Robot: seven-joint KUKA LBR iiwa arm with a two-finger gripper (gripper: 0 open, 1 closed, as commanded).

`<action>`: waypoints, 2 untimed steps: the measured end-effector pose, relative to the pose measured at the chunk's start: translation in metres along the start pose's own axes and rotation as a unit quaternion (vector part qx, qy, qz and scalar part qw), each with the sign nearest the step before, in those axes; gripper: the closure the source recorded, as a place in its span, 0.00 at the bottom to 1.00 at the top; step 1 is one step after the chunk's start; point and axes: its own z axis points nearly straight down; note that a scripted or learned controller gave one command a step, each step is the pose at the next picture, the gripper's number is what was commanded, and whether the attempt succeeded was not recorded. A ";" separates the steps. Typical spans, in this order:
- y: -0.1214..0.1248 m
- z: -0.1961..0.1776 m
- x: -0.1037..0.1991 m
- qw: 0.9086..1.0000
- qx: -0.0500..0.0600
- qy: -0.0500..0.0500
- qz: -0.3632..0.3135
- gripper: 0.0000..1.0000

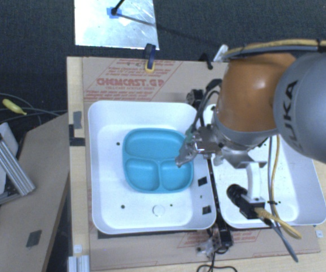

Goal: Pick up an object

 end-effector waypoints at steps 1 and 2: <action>0.055 -0.259 0.034 1.000 -0.015 0.003 -0.002 0.00; 0.060 -0.223 -0.055 1.000 -0.005 0.000 0.004 0.00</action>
